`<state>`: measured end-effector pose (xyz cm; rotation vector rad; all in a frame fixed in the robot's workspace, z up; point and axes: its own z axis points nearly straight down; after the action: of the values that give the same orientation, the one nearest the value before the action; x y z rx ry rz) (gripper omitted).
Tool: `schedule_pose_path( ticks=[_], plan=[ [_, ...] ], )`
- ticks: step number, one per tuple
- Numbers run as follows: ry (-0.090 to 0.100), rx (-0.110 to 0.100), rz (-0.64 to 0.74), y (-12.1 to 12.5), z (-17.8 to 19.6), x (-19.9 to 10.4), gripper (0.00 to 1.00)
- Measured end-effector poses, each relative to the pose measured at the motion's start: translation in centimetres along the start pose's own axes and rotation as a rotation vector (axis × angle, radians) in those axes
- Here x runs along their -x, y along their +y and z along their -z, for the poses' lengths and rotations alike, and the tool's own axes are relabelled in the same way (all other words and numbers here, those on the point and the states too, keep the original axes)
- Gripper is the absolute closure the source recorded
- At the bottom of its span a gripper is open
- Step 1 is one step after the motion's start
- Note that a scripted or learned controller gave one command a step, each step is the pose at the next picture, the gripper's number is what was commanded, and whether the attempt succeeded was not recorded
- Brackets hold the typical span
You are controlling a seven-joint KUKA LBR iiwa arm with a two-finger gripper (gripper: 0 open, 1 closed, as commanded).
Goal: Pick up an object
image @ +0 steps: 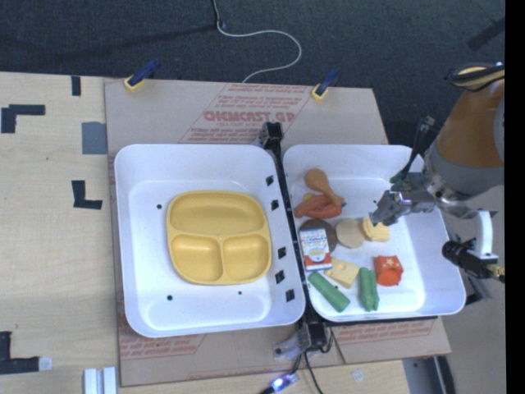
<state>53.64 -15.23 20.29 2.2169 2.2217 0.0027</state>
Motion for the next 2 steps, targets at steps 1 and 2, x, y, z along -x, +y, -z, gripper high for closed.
schedule_pose_path(
  ticks=[1, 2],
  plan=[
    [0.001, -0.002, -0.001, 0.1, 2.3, -0.1, 1.00],
    [0.002, -0.006, 0.003, -0.3, 1.1, -5.3, 1.00]
  ],
)
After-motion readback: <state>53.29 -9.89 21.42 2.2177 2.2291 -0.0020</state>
